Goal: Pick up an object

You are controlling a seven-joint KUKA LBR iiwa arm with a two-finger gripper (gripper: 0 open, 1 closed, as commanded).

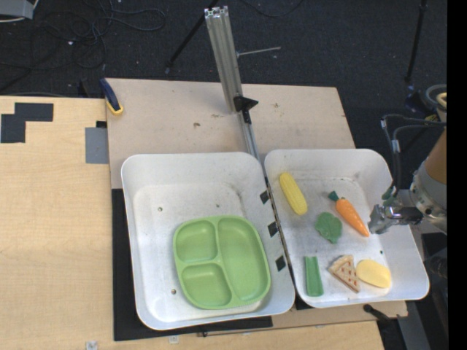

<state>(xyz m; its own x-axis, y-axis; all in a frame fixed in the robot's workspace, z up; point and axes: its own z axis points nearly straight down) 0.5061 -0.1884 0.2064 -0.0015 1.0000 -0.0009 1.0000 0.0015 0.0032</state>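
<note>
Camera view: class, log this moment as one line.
gripper: over right white bin, holding nothing | nearest: orange toy carrot | green divided plastic tray: left bin

A robotics lab: loose cables (pixel 109 9) trail over dark floor, a metal post (pixel 225 57) rises from a plywood tabletop (pixel 175 115), and white bins (pixel 146 188) hold toy food.

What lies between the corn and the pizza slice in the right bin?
In the camera view, the broccoli lies between the corn and the pizza slice, roughly halfway.
</note>
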